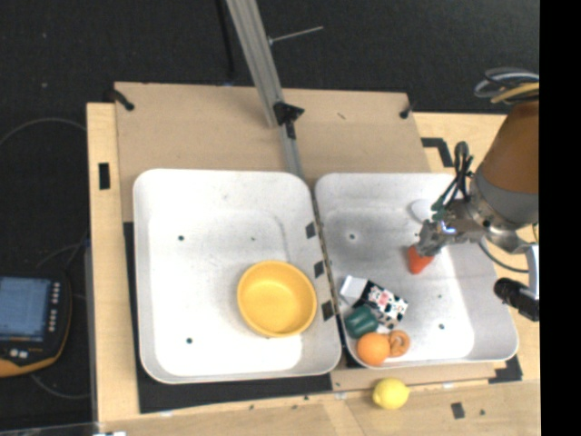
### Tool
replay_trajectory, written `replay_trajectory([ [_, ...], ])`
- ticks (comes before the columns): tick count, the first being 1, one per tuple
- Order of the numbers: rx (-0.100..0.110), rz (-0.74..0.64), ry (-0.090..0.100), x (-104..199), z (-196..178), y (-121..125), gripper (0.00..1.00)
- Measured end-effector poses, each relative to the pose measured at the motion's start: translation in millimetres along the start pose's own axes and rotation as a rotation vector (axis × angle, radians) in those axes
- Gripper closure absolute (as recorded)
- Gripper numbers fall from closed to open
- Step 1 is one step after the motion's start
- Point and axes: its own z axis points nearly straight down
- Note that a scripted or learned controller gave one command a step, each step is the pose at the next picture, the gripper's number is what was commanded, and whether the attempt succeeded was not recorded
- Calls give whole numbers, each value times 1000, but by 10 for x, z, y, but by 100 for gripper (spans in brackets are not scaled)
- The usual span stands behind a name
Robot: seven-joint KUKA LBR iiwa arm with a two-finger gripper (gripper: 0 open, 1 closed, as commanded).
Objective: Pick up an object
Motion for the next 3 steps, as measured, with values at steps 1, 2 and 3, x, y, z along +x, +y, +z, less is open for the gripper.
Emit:
replay_trajectory([
  [1,4,-1,1,-9,-222,17,100],
  [2,7,-4,4,524,-330,-51,100],
  [3,8,-3,3,1029,-295,-188,100],
])
